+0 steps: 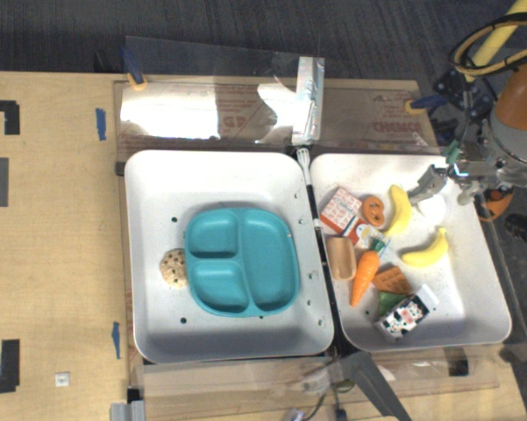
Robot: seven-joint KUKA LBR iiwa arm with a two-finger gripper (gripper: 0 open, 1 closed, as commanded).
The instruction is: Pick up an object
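My gripper (448, 187) hovers over the far right corner of the right bin (487, 323), open, with nothing between its fingers. To its left lies a yellow banana (399, 209), and a second banana (427, 250) lies just in front of it. Further left are a red-and-white box (340, 209), a small orange round toy (373, 209), a tan cylinder (340, 257) and a carrot (364, 274). A brown piece (391, 279), a green piece (388, 302) and a black-and-white box (406, 316) sit near the bin's front.
The left bin (149, 191) holds a teal divided plate (243, 260) and a cookie (174, 267) beside it. A clear panel with a metal post (309, 99) stands behind the bins. Yellow cables (491, 46) hang at the far right.
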